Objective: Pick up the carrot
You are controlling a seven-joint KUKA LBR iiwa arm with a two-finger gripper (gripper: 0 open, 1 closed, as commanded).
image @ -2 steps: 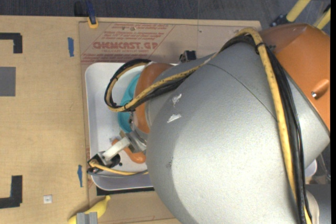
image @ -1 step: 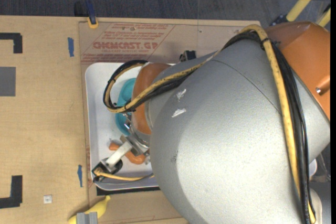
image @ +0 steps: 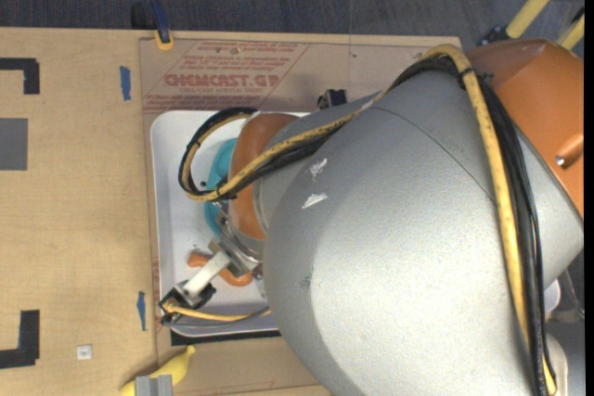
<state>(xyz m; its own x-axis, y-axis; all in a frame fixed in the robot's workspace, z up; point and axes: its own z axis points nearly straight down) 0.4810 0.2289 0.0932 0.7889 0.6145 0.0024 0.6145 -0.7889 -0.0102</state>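
Can just make out an orange sliver of carrot [image: 199, 256], lower left of centre in the white bin [image: 167, 199], beside the gripper [image: 233, 257]. Cannot tell whether open or closed, being hidden under the grey arm [image: 399, 236].

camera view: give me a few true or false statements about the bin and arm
1. The arm hides much of the bin. True.
2. The bin is black. False: it is white.
3. A teal thing lies in the bin, partly behind the arm. True.
4. The arm reaches in from the view's left. False: it comes from the right.
5. An orange bit, perhaps the carrot, shows low in the bin by the wrist. True.
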